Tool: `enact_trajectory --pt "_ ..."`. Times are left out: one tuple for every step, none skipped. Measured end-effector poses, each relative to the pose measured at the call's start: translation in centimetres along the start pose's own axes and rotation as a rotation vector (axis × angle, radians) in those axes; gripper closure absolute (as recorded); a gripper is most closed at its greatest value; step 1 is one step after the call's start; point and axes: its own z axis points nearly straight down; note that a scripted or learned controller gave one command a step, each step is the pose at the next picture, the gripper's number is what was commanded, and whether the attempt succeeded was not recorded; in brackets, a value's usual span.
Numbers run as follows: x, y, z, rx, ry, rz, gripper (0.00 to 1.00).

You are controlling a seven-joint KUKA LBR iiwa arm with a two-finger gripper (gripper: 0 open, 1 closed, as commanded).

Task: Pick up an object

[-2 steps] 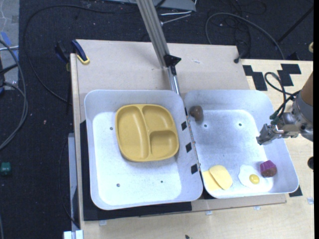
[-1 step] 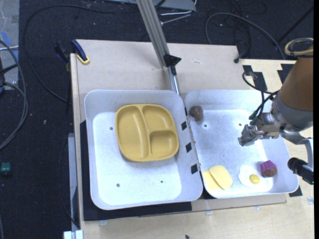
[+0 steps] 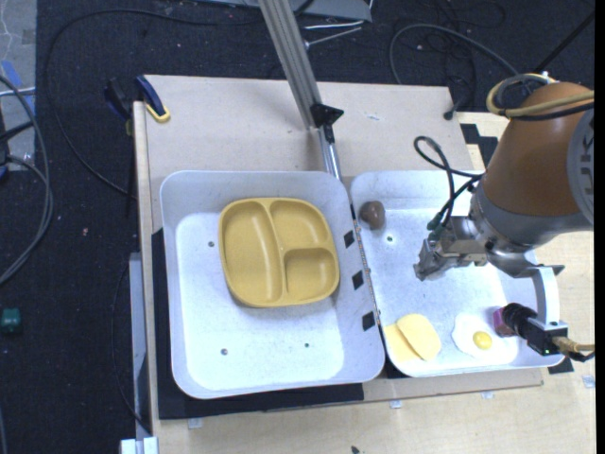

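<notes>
Gripper low over middle of right bin, above bare floor; open or closed: cannot tell. Brown round object in bin's far left corner. Yellow slice and toy fried egg side by side along near edge. Left bin holds yellow divided plate. Bins on tabletop.

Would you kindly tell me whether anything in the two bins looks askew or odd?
Nothing looks spilled or damaged. The yellow divided plate sits slightly skewed in the left bin, and the yellow slice lies pressed into the right bin's lower-left corner.
</notes>
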Motion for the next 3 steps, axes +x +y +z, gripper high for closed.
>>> enact_trajectory --pt "4.9 0.6 -0.4 -0.001 -0.001 0.0 1.0" --pt "10.2 1.3 -0.7 -0.002 -0.001 0.0 1.0" --pt "14.9 2.0 1.6 0.002 -0.002 0.002 1.0"
